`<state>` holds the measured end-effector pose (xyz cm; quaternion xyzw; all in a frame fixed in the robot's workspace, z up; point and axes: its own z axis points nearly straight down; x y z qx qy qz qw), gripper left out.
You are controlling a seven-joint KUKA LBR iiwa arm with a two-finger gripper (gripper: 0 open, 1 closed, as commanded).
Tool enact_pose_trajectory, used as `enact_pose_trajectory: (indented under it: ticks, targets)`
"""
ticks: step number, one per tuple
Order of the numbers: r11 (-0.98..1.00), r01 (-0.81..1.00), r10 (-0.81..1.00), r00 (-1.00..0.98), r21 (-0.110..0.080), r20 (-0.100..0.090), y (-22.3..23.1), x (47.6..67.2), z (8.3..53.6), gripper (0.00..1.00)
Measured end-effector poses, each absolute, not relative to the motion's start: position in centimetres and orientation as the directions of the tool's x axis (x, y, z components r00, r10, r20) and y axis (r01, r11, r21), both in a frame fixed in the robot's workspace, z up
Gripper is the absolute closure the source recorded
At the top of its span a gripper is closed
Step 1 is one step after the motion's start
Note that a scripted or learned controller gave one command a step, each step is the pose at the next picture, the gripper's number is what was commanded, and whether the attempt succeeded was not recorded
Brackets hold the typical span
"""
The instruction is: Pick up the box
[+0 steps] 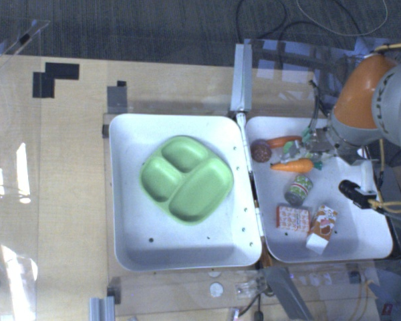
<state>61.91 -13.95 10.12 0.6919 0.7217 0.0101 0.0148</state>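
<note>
cam: single fixed overhead | slanted look down on surface (60,199) | mid-range, both white bins (127,246) fully in frame | arm (387,105) enters from right edge

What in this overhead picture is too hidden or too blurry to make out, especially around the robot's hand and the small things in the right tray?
- Gripper: small and cluttered against the carrots; its grip state is unreadable.
- Arm: cut off by the right edge.
- Box: printing too small to read.
- Carton: label blurred, contents unknown.
- Can: label illegible.
- Round brown item: too small to identify.
- Right bin: its far right rim is hidden behind the arm.
</note>
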Motion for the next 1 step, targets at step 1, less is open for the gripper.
enact_pose_trajectory:
  ticks: [1]
  targets:
    - [0.216, 0.976, 0.976, -0.215, 0.041, -0.018, -10.25, 60.1, 10.28, 0.0]
